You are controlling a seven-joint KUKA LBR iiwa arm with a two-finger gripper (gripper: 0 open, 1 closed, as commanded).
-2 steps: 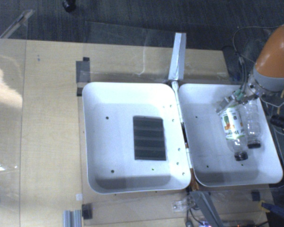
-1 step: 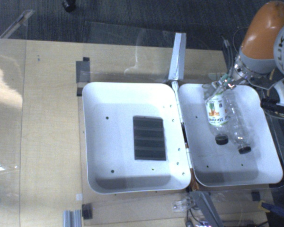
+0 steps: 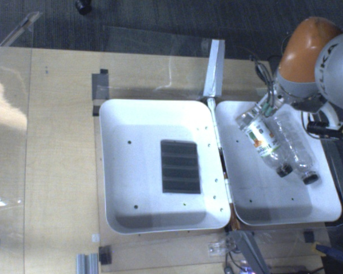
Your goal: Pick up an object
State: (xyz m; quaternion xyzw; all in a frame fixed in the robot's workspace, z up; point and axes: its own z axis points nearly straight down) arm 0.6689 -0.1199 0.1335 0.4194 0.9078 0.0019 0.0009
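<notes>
Arm (image 3: 326,56): reaching in from the right, its orange band sitting above the far right corner of the right bin.
Hand (image 3: 267,108): hanging over the far part of the right bin, just above the bottles' bases; how it is set cannot be told, since the wrist is hiding it.
Right bin (image 3: 257,210): holding two clear plastic bottles lying side by side on a slant, touching along their length.
Labelled bottle (image 3: 262,138): lying with its white, green and orange label facing up, its dark cap pointing toward the near right.
Plain bottle (image 3: 291,144): lying just right of the labelled one, its dark cap also pointing near right.
Left bin (image 3: 120,153): carrying a dark ribbed rectangular block (image 3: 180,166) lying flat near its middle.
Table (image 3: 51,170): bearing both bins side by side, well lit on the left.
</notes>
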